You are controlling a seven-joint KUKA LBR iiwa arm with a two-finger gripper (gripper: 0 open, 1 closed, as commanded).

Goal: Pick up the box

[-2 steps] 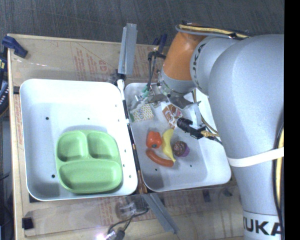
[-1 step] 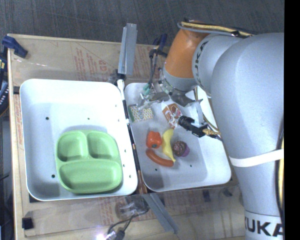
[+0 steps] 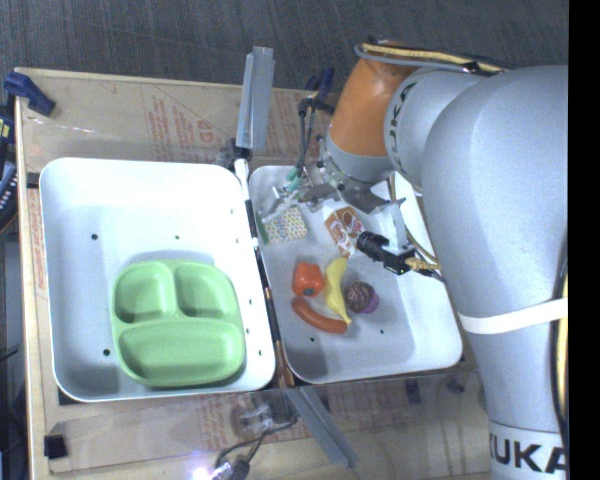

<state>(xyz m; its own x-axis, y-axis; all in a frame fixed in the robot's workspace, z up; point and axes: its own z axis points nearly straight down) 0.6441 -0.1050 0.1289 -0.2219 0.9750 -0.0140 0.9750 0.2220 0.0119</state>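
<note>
A small flat box [image 3: 285, 225] with a pale dotted pattern lies in the far left corner of the right bin [image 3: 420, 343]. The grey arm with its orange band [image 3: 365, 108] reaches down over the back of that bin. My gripper [image 3: 300, 190] sits low just behind and above the box, close to it, and the wrist hides much of it. Nothing can be made out as lifted off the bin floor.
A red and white packet [image 3: 345, 230] lies right of the box. Further forward are a red pepper [image 3: 307, 278], a yellow banana [image 3: 337, 286], a purple fruit [image 3: 360, 296] and a red sausage [image 3: 320, 316]. The left bin [image 3: 80, 218] holds a green divided tray [image 3: 178, 323].
</note>
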